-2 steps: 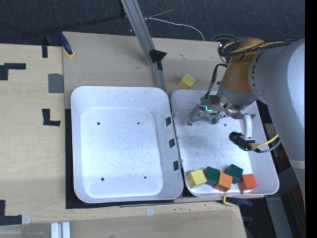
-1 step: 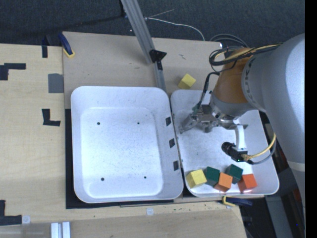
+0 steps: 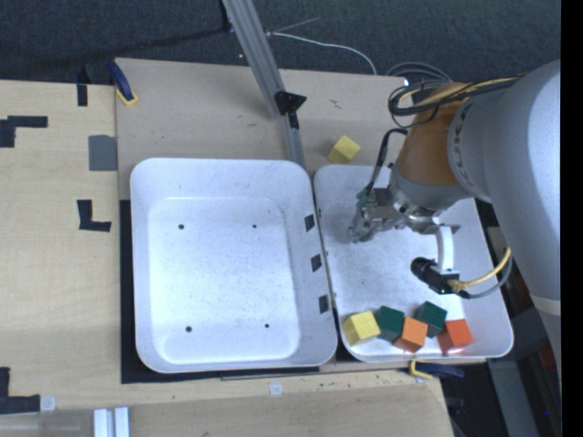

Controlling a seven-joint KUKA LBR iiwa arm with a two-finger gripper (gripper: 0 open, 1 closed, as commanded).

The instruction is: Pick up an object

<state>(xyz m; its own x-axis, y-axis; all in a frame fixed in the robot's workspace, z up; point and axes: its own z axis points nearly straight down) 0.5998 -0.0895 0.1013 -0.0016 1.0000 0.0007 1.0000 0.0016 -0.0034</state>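
Reaching in from the right side, the grey arm bends down over the right bin, with its orange band just above the wrist. The gripper hangs over the upper left part of this bin, close to the wall which it shares with the left bin. Its fingers point down toward the bin floor, but they are small and dark against the speckled white, so I cannot tell if they are apart or together; no block shows between them. The blocks lie in a row along the near edge of the right bin, well apart from the gripper: a yellow block, a dark green block, an orange block, a second green block and a red-orange block. One more yellow cube rests on the bench just beyond the far edge of the right bin.
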